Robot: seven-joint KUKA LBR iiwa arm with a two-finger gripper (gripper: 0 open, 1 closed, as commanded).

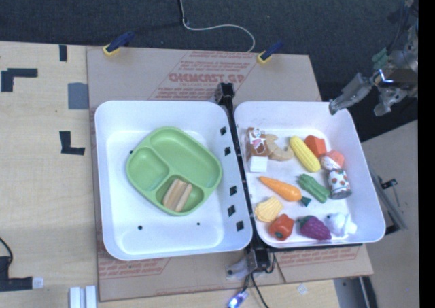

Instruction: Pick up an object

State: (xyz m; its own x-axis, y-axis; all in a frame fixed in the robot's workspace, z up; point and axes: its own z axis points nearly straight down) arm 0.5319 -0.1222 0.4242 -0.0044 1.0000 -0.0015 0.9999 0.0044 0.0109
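Observation:
The right bin [360,157] holds several toy foods: a yellow corn cob [304,154], an orange carrot [281,188], a green vegetable [312,189], a small can [338,183], purple grapes [314,228], a red pepper [281,226] and a yellow piece [268,209]. My gripper [363,101] hangs above the bin's far right corner, outside its rim. Its fingers are spread open with nothing between them. One fingertip [338,104] reaches over the corner of the bin.
The left bin [115,164] bears a green divided plate [173,167] with a tan bread piece [178,193] in one compartment. A brown pastry [277,149], a small carton [256,140] and a white cube [259,164] lie by the divider. Clips and a cable lie beyond the bins.

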